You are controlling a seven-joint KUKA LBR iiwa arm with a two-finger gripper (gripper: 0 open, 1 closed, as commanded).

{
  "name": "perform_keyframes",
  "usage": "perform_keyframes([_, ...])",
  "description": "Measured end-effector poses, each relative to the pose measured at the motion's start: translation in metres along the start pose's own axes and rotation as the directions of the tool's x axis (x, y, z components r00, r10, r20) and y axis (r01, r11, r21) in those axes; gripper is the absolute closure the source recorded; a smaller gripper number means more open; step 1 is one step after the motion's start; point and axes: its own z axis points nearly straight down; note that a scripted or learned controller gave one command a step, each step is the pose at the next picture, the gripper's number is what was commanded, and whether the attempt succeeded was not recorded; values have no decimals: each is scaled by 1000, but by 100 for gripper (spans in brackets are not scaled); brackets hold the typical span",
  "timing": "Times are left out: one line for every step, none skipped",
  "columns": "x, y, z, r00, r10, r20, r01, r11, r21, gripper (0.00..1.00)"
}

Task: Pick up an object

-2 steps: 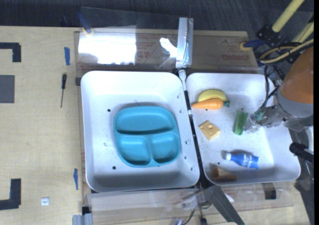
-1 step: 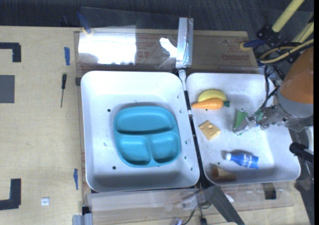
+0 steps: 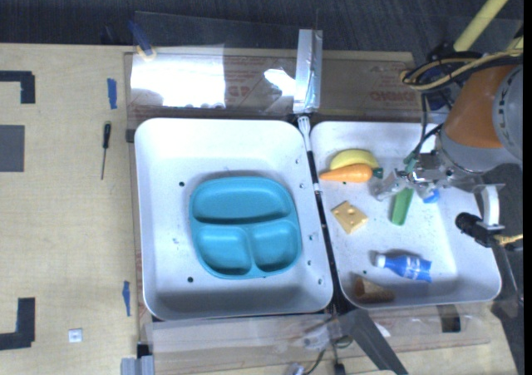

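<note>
The right bin (image 3: 478, 278) holds a yellow banana (image 3: 353, 156), an orange carrot (image 3: 346, 173), a wedge of yellow cheese (image 3: 350, 216), a green stick-shaped object (image 3: 401, 206), a blue and white bottle (image 3: 404, 264) and a brown piece (image 3: 371, 289) at the front edge. My gripper (image 3: 409, 180) hangs low over the middle of this bin, right above the upper end of the green object and just right of the carrot's tip. The grey arm with its orange band (image 3: 475, 111) comes in from the right.
The left bin (image 3: 158, 199) carries a blue divided plate (image 3: 245, 225). A clear plastic sheet (image 3: 216, 74) stands behind the bins. A black cable and connector (image 3: 475, 229) hang off the arm over the right bin's right side. A wooden bench (image 3: 58, 224) lies to the left.
</note>
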Motion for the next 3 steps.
perform_keyframes([3,-16,0,1000,-31,-1,31,1000,1,0])
perform_keyframes([3,-14,-13,999,-33,2,33,999,-6,100])
perform_keyframes([110,49,-102,1000,29,-4,-29,1000,-5,100])
